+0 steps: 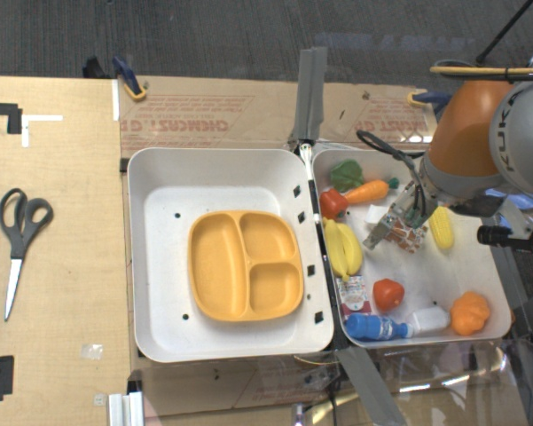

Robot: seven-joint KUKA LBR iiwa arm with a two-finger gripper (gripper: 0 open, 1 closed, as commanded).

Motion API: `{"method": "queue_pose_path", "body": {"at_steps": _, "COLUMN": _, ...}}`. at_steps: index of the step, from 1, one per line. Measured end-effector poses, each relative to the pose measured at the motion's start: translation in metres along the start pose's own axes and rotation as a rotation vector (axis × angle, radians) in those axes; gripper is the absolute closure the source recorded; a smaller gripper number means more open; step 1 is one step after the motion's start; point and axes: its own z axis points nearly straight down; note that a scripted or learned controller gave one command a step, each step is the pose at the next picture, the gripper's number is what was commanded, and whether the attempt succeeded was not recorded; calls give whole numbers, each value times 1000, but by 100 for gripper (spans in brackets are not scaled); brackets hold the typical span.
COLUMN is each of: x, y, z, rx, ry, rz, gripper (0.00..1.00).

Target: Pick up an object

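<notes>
While the tool (397, 227) hangs low over the middle of the right bin (489, 272), nothing can be made out between its tips, and whether it stands wide or narrow cannot be told from this slanted view. No object is yet held, so the pick is judged to be in its approach stage.

Just to the right of the tool lies a corn cob (441, 227), and to the far left of it a carrot (366, 192), with a red tomato-like piece (333, 203) and a green leafy piece (346, 175) beyond. A banana (343, 248) lies to the left against the bin wall. Nearer are a second red tomato (387, 294), a blue-and-white bottle (395, 325) and an orange fruit (470, 313). The left bin (151, 264) carries a yellow divided plate (246, 265).

The corn cob is judged the handiest target, being closest and set apart from its neighbours. A good grasp would be made across its narrow width, with the tips lowered on both sides of it. The cable near the wrist should be kept out of the closing gap, and a straight lift is advised.
</notes>
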Motion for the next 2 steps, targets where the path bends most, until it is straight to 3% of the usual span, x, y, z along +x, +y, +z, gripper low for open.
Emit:
{"method": "queue_pose_path", "body": {"at_steps": 1, "x": -27, "y": 45, "z": 2, "rx": 11, "ry": 8, "rz": 287, "gripper": 0}}
{"method": "queue_pose_path", "body": {"at_steps": 2, "x": -18, "y": -5, "z": 2, "rx": 4, "ry": 2, "rz": 329, "gripper": 0}}
